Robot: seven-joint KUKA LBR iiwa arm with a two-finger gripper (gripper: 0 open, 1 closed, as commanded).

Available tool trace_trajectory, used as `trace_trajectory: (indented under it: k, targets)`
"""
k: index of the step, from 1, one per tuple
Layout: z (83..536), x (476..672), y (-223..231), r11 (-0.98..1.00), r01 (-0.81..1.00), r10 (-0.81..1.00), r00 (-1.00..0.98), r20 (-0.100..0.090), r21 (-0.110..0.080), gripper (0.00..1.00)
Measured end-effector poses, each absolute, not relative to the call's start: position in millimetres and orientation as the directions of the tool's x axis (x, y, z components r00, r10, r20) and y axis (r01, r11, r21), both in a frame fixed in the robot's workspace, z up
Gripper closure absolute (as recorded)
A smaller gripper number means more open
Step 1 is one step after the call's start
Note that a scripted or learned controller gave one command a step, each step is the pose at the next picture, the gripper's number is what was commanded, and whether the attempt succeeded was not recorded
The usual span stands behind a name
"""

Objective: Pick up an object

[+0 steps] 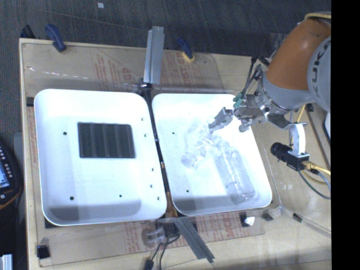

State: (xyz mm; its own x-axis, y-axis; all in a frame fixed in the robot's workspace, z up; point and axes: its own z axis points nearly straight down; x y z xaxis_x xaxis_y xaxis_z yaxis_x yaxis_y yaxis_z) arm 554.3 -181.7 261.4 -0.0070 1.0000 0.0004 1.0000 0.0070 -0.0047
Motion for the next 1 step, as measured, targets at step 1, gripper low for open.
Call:
trace_trajectory:
  k: [1]
  targets:
    - [295.6, 554.2, -144.6, 0.185, 0.983, 0.983, -0.185, -0.002, 0.001, 0.0]
